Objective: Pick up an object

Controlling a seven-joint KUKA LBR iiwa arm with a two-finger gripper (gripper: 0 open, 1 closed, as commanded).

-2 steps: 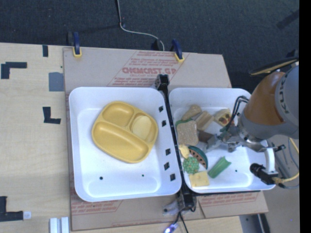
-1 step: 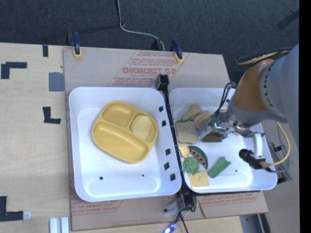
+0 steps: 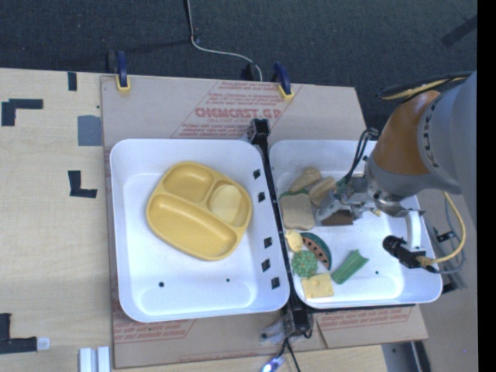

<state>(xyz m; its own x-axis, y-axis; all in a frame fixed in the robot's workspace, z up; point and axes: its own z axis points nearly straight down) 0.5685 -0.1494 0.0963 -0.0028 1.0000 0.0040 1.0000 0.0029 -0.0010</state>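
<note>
The right bin (image 3: 418, 281) holds several toy foods. Tan bread pieces (image 3: 304, 179) lie at its upper left, with a beige slab (image 3: 297, 212) below them. Lower down are a watermelon slice (image 3: 318, 247), a green broccoli floret (image 3: 304, 263), a green pickle (image 3: 349, 266) and a yellow cheese wedge (image 3: 318, 287). My gripper (image 3: 335, 205) is low in this bin, right of the beige slab and against a tan piece (image 3: 322, 189). A brown piece (image 3: 338, 218) lies just under it. The wrist hides what is directly beneath.
A yellow divided plate (image 3: 199, 209) sits in the left bin (image 3: 132, 285). The black divider (image 3: 266, 208) between the bins runs close to the foods. The grey arm with its orange band (image 3: 403, 142) covers the right bin's upper right part. A cable (image 3: 434, 262) loops over its right rim.
</note>
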